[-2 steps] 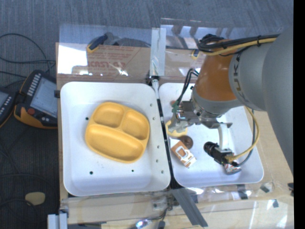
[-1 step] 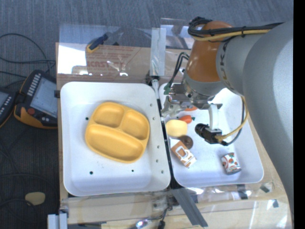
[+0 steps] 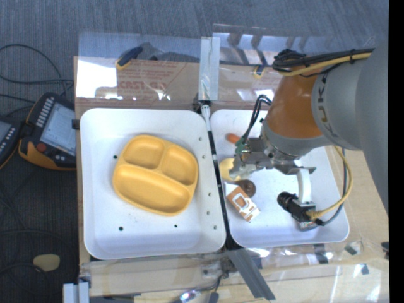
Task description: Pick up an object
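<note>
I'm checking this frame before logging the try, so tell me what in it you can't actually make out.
- Gripper: camera view; the wrist covers its fingers, so their state and any hold are unreadable.
- Orange item and pale yellow item in the right bin: mostly hidden under the arm.
- Small brown round thing: too small to identify.
- Printed packet: print is too small to read.

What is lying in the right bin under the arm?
In the right bin: a small orange-and-white packet, a brown round piece, a pale yellow item and an orange bit. The arm covers the bin's middle, so anything beneath stays hidden.
</note>
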You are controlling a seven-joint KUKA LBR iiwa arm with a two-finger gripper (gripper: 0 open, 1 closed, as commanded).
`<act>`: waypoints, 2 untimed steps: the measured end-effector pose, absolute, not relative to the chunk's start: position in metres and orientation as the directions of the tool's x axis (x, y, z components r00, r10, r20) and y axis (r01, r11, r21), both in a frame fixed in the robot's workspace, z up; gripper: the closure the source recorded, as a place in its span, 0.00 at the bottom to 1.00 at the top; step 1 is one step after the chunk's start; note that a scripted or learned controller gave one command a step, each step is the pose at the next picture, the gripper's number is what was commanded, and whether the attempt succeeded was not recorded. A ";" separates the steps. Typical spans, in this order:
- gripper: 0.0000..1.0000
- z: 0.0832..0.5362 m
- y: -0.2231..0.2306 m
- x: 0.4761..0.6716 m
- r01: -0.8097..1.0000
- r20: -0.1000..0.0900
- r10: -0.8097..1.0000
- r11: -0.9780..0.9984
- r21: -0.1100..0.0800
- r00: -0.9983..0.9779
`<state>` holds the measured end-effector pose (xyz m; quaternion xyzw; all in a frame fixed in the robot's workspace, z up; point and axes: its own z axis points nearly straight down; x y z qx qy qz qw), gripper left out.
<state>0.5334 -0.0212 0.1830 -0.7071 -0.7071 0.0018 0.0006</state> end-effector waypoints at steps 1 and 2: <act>1.00 0.287 -0.015 0.513 1.000 -0.002 1.000 0.001 -0.002 -0.001; 1.00 0.197 0.054 0.573 1.000 -0.001 1.000 0.002 -0.005 -0.002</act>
